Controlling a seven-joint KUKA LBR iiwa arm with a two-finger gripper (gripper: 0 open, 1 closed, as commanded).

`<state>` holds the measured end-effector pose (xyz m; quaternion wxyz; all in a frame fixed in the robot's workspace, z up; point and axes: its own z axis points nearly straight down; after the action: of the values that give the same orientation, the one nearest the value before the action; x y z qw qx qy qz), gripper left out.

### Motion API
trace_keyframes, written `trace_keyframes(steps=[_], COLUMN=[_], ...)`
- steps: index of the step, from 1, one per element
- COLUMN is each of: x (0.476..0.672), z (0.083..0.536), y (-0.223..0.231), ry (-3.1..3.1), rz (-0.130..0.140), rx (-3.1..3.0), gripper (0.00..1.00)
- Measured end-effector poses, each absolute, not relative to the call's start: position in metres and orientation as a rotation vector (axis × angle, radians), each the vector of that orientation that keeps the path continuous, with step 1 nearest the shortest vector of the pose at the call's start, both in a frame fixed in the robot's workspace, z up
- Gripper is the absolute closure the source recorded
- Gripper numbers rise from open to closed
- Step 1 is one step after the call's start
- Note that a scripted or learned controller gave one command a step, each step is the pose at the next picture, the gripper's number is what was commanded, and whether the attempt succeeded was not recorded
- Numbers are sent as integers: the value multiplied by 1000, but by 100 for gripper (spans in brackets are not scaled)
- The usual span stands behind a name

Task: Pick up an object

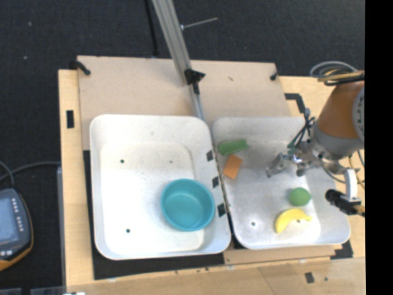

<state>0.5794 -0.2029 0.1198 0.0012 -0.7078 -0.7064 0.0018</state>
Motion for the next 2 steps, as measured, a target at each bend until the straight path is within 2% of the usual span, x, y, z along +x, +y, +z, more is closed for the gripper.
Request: trace_keyframes(steps=[1,2], x=[581,583], z=[134,177], y=[-204,-206], ry=[-2217,-2222], rz=[-3,-4], rx=[-2231,-2228], gripper=[100,100])
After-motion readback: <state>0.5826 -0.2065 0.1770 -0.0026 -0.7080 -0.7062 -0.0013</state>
